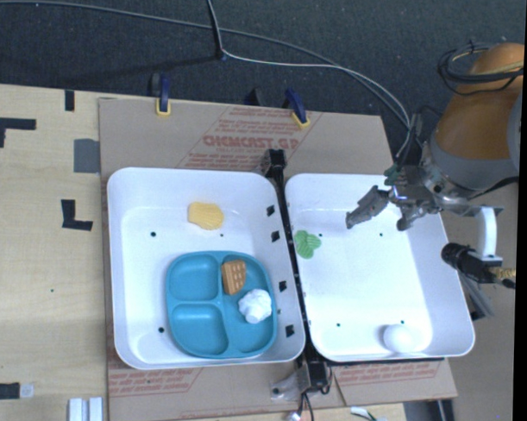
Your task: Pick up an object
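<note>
The gripper (385, 215) is hanging over the right bin (434, 280) with its fingers spread and nothing between them. A green object (307, 244) and a white ball (403, 337) are lying in that bin. In the left bin (128, 244), a blue tray (195, 319) is holding a waffle piece (234, 276) and a white lump (255, 306), with a yellow object (205, 215) lying apart.
</note>
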Robot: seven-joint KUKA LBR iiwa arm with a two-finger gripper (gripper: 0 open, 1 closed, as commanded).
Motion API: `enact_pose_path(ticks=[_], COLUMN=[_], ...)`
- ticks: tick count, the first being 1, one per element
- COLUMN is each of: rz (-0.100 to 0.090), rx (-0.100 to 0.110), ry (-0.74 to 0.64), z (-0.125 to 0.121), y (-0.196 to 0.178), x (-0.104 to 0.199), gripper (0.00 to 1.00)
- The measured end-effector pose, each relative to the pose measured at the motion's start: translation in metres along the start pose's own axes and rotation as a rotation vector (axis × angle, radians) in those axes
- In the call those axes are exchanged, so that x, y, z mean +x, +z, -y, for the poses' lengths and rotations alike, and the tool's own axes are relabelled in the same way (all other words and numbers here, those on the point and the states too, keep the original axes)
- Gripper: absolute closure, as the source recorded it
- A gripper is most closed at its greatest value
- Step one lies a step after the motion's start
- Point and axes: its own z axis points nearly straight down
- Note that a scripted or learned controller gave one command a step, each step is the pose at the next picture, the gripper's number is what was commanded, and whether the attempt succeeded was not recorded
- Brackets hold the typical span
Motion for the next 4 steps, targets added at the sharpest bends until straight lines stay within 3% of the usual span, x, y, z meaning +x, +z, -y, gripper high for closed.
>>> enact_pose_path(ticks=[1, 2, 4], rz=[0.0, 0.0, 0.0], rx=[-0.005, 0.0, 0.002], ry=[0.0, -0.001, 0.0], z=[-0.001, 0.005, 0.012], y=[-0.002, 0.042, 0.166], x=[0.0, 0.003, -0.001], gripper=[0.0, 0.0, 0.0])
